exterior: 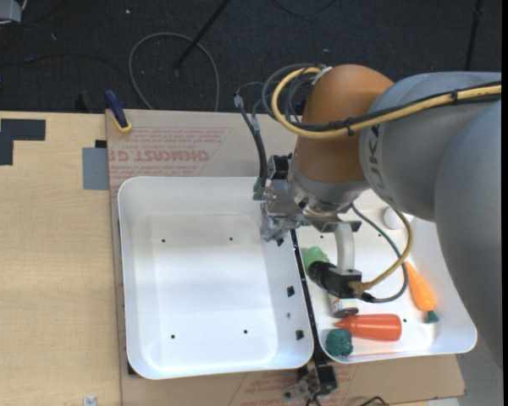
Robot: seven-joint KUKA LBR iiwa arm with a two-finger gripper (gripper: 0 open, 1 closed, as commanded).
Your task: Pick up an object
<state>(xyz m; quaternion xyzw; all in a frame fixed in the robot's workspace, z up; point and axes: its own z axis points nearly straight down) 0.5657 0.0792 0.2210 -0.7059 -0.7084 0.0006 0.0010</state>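
Over the rim where the 2 white bins meet, toward the far side, the gripper (276, 222) hangs low. Whether it is released or clenched: cannot tell, the wrist's bulk hides it. Nothing seen grasped. Grey arm (444, 167) enters from the right, its orange band (343, 117) sitting above the wrist.

Right bin (457, 342) holds 4 candidate objects, all at rest on the floor:
- green piece (314, 255), just right of the divider, nearest the gripper
- carrot (421, 288), lying at a slant toward the right wall
- red-orange cylinder (373, 326), on its side near the front rim
- teal ball (339, 342), just beside the cylinder's left end, in the front corner

Left bin (195, 286): white floor with small dark dots. Both bins sit on a cardboard sheet (165, 150) with red print, on the pale bench (42, 269).
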